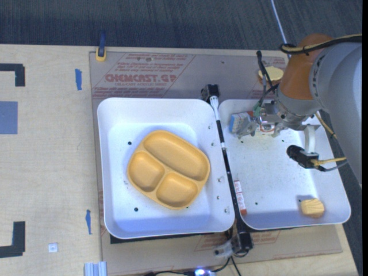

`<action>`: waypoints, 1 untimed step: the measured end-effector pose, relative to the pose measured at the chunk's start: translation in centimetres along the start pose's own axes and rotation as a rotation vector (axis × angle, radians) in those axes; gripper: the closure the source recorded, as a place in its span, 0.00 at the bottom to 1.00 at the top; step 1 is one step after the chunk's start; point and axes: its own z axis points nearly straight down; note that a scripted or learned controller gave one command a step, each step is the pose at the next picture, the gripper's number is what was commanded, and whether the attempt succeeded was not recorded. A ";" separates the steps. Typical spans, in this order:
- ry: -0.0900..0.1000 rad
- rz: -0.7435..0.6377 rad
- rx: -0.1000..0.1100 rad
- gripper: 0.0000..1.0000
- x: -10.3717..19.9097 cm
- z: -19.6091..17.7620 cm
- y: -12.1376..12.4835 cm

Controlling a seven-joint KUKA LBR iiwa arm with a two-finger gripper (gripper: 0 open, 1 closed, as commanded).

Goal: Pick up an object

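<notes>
Through the overhead camera I see the arm [336, 79] reaching in from the right, its orange band just above the wrist, bent down over the far side of the right bin [270, 183]. The gripper [244, 124] hangs low at that bin's far left corner, close to the left bin [115, 148]. From this angle I cannot tell how far open it is, nor whether it has hold of anything (the tip is a small blur of grey and blue). The right bin holds one small yellow lump [312, 207], which lies at the near right corner, well apart from the gripper. The left bin holds a yellow plate [168, 168] with three compartments, lying flat and slightly askew in the middle. Both bins sit on a printed cardboard sheet [144, 73] on the bench [46, 171].
</notes>
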 end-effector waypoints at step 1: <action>0.004 0.001 0.001 1.00 8.6 -9.0 1.0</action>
